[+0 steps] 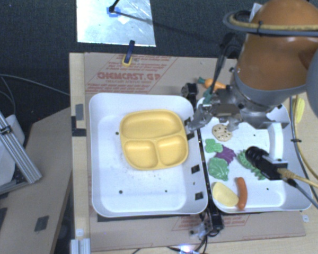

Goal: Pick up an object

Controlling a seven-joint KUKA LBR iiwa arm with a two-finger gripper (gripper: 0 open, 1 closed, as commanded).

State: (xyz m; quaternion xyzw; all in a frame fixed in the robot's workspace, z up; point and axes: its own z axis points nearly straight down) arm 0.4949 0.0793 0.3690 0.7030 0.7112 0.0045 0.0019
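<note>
The right bin holds several toy foods: a speckled cookie, a purple leafy piece, a green leafy piece, a pale yellow wedge and a red sausage. Another dark green piece lies further right. A small orange and green item sits at the bin's far edge. My gripper hangs low over the wall between the two bins, just left of and above the cookie. The wrist's bulk covers the back of the right bin. Nothing is visibly held.
A yellow three-compartment plate lies in the middle of the left bin. Black clips sit along the wall dividing the bins. A shiny sheet and a blue and yellow tool lie beyond the bins.
</note>
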